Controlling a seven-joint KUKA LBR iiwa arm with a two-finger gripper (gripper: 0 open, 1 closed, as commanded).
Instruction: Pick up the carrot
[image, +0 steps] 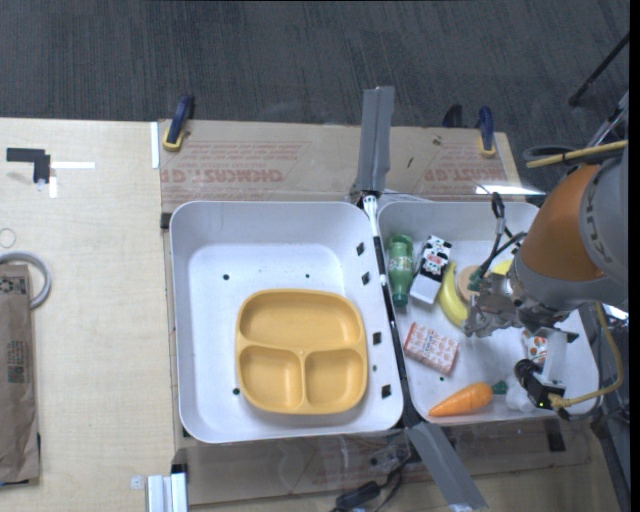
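The orange carrot (463, 400) with a green tip lies at the front of the right bin (455, 213), pointing left. My gripper (483, 318) hangs over the middle of that bin, above and a little right of the carrot, close to a yellow banana (453, 297). Nothing of the carrot is between its fingers. The arm's orange band and grey wrist cover the bin's right side.
In the right bin also lie a green bottle (400, 267), a black-and-white toy (434, 257) and a pink-patterned box (432, 347). A yellow three-compartment plate (300, 351) sits in the left bin (200, 300). A brown paper bag (17, 365) lies at far left.
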